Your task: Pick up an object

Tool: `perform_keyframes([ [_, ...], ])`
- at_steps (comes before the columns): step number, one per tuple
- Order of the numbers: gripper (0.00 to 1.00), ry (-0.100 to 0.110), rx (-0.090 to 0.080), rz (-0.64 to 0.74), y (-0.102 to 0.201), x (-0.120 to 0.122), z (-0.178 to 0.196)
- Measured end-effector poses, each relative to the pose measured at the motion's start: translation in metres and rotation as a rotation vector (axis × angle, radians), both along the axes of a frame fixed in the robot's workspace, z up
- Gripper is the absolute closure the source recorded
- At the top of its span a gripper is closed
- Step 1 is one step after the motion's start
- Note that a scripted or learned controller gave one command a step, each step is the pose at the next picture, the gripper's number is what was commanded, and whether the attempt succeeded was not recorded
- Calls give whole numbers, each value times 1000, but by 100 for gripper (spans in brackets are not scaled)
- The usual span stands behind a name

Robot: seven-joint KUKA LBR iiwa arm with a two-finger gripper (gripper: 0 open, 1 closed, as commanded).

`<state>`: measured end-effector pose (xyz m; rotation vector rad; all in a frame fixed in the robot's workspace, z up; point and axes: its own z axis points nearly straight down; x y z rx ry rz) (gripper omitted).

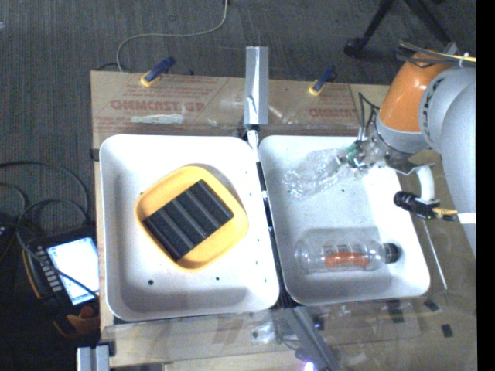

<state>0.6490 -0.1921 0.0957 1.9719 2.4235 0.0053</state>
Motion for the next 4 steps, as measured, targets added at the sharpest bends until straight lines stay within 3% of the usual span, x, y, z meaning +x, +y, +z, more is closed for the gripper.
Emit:
perform_keyframes([
  [1, 0, 13, 6, -324, -26, 20, 100],
  [2, 0, 16, 10, -202, 33, -45, -1],
  [3, 0, 17, 9, -32, 14, -117, 48],
  [4, 0, 3, 10, 136, -25, -156, -4],
])
